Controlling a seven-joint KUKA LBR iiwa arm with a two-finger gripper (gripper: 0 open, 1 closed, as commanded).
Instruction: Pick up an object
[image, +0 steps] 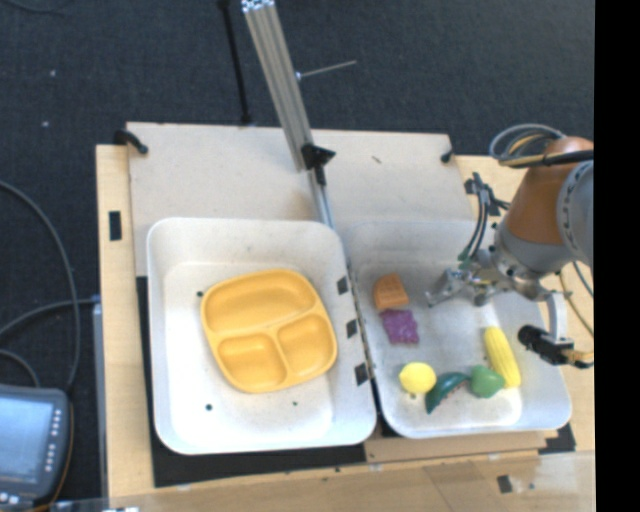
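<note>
two white bins sit side by side: the left bin (170, 420) holds one yellow divided tray (268, 328), the right bin (545, 405) holds six small things. the gripper (458, 288) hovers in the right bin, clamped on nothing. one orange block (391, 293) lies just left of it, near one purple piece (401, 326).

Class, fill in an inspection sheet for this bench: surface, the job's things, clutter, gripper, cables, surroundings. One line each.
Surface: two white bins side by side on a tan bench.
Job's things: orange block, purple piece, lemon, corn cob, green piece, dark green piece, all in the right bin.
Clutter: yellow divided tray in the left bin.
Gripper: gripper over the right bin, holding nothing.
Cables: grey loops by the wrist.
Surroundings: dark floor, metal post.
</note>
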